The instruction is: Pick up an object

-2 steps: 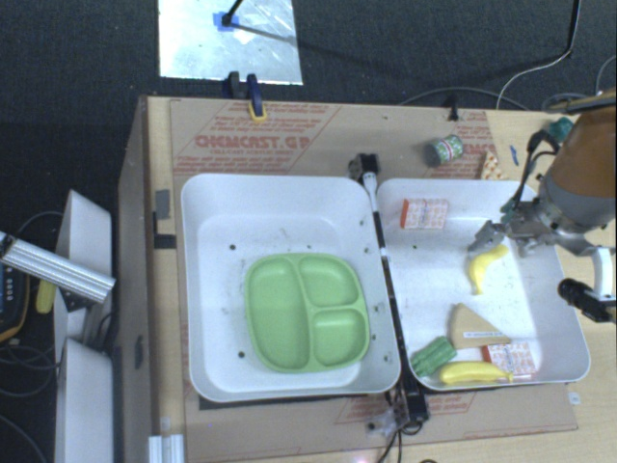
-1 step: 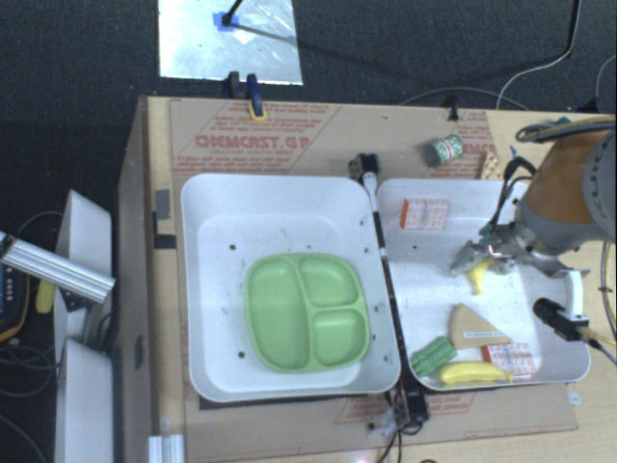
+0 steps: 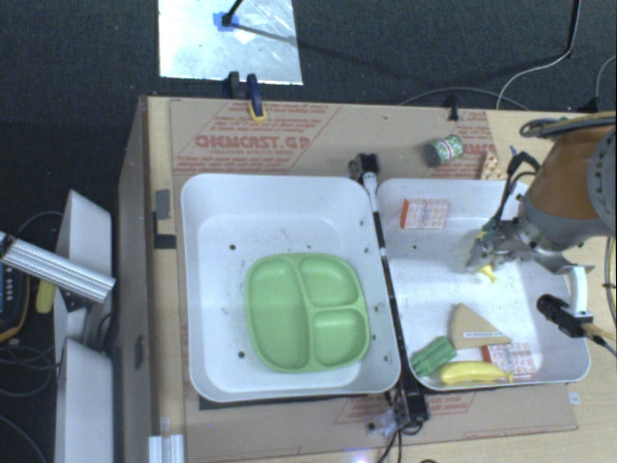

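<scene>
A cardboard-topped bench (image 3: 289, 138) bears two shallow white bins. One green divided plastic plate (image 3: 308, 310) lies in the left bin (image 3: 207, 258). In the right bin (image 3: 569, 360), the gripper (image 3: 485, 258) is lowered above one small yellow piece (image 3: 489, 275); one wedge, cucumber, banana and two cartons lie nearby.

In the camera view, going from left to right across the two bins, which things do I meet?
Green divided plate → green object → yellow banana, below the tan wedge → gripper, above a small yellow piece.
</scene>
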You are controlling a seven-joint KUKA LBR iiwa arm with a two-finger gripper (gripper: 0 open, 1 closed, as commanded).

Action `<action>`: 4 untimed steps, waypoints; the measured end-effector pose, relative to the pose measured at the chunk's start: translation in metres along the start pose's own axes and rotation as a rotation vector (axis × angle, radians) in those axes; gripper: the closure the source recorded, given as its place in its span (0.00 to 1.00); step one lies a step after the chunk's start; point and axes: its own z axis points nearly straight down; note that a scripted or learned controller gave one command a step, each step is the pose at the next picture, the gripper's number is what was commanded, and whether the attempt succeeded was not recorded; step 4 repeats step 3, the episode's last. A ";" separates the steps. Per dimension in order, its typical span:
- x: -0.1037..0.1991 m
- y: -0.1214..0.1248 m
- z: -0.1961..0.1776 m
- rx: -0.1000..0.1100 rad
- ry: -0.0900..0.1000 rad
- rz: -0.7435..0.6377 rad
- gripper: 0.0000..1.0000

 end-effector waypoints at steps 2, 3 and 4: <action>0.050 0.027 -0.090 -0.001 0.001 -0.002 1.00; 0.132 0.005 -0.129 0.001 0.002 -0.003 1.00; 0.132 0.005 -0.129 0.001 0.002 -0.003 1.00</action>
